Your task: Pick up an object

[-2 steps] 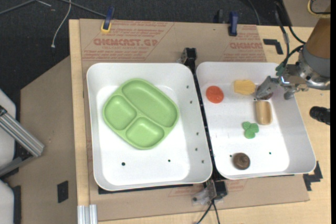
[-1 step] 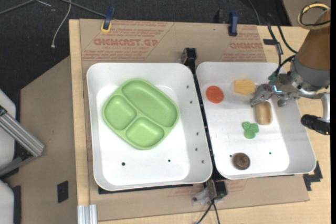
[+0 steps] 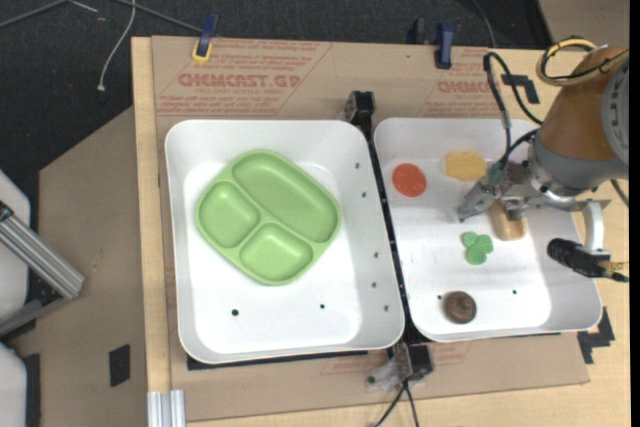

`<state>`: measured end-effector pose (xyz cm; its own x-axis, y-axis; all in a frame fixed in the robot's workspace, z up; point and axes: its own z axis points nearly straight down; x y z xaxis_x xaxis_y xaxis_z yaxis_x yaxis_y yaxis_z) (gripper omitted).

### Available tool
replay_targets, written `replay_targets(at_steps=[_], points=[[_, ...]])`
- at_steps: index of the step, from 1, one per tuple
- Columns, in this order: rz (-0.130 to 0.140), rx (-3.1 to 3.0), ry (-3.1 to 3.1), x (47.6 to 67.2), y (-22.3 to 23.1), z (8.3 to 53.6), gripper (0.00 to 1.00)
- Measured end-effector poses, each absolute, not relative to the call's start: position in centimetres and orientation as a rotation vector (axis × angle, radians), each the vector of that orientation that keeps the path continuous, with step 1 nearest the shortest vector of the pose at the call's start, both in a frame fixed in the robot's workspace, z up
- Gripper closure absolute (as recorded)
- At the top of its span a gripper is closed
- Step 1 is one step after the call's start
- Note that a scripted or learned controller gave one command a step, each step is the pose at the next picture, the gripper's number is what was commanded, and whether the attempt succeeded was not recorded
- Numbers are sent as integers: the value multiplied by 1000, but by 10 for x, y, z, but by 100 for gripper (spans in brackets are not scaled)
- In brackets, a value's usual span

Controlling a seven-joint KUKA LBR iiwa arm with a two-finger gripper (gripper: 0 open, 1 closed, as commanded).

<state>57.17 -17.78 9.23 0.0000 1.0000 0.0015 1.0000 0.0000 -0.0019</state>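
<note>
The gripper (image 3: 505, 213) sits low in the right bin (image 3: 432, 290), partly hiding a tan object (image 3: 510, 228); finger state cannot be determined.

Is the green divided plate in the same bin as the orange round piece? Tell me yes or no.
No. The green divided plate lies in the left bin, while the orange round piece lies in the right bin.

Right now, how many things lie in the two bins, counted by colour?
Green: 2, the divided plate in the left bin and a small piece in the right bin
Orange-red: 1
Yellow: 1
Brown: 1
Total: 5
</note>
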Motion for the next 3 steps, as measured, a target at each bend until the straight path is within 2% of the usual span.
replay_targets(at_steps=[1,2,3], points=[[-2,-2221,-2221,573,-177,88,0],[-5,-2231,-2230,576,-180,102,100],[-3,-2225,-2223,567,-182,157,100]])
